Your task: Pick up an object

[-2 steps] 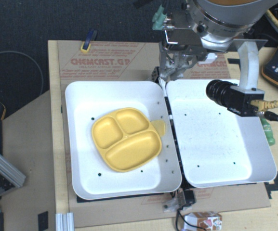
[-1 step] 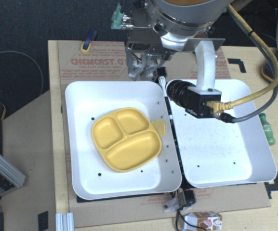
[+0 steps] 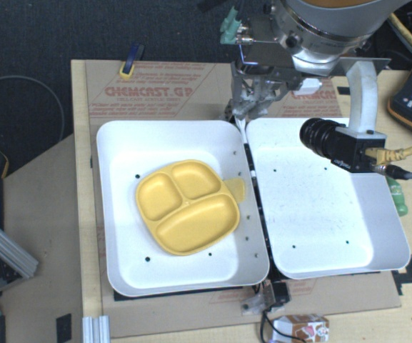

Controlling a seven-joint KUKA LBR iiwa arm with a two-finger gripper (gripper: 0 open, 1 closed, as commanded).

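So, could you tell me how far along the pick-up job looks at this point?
Nothing looks done yet: the yellow three-compartment plastic plate lies flat in the left shallow white bin. In hand: the gripper hangs above the bins' far edge, near the divide between them, away from the plate. Left to do: travel over the plate, descend, grasp and lift.
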